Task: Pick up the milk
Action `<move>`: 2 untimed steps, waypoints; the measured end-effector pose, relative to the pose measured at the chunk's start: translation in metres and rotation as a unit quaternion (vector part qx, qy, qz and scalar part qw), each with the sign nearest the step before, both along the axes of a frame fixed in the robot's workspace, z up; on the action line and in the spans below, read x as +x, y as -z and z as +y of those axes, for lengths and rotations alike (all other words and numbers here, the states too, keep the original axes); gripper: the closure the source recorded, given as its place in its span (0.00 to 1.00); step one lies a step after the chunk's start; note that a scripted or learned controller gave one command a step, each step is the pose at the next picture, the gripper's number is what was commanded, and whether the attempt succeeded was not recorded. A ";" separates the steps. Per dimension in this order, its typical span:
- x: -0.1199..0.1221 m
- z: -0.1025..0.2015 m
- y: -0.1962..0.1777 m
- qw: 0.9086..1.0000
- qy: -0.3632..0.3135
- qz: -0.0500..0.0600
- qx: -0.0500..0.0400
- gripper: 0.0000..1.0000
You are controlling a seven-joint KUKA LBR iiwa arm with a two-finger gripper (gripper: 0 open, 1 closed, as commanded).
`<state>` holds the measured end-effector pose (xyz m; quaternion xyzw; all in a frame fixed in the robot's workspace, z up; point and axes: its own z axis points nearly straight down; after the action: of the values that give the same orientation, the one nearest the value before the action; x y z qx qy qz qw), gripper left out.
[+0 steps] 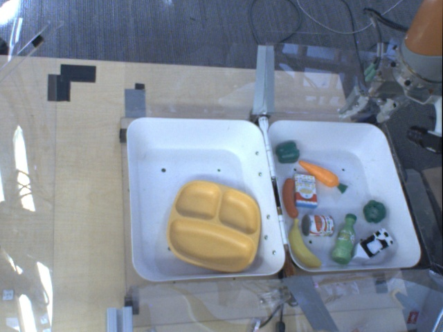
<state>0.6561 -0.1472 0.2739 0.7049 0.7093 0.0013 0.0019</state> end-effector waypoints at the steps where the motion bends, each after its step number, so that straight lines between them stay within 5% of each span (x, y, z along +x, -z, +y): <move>1: -0.092 0.031 0.114 0.999 0.040 0.001 0.001 0.00; 2: -0.090 0.032 0.103 0.999 0.040 -0.002 0.001 1.00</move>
<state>0.5663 -0.1151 0.1714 0.7325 0.6808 0.0031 0.0028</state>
